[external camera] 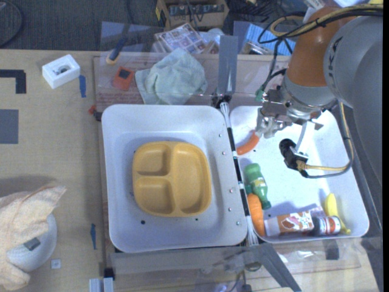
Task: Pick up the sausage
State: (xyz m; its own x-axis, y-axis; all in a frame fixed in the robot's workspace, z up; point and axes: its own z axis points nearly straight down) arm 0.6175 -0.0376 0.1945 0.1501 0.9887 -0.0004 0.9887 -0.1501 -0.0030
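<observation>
The sausage (247,144) is a short orange-red piece, tilted, at the left edge of the right bin (352,181) close to the divider. Its upper right end sits between the fingertips of my gripper (261,132), which is shut on that end. The lower left end hangs toward the rim between the bins. The grey arm with its orange band comes in from the upper right and covers the bin's far right corner.
In the right bin lie a green bottle (256,181), a carrot (256,215), a sauce bottle (302,224) and a banana (333,208). A yellow divided plate (172,178) fills the left bin (115,132). A black cable plug (290,151) dangles beside the gripper.
</observation>
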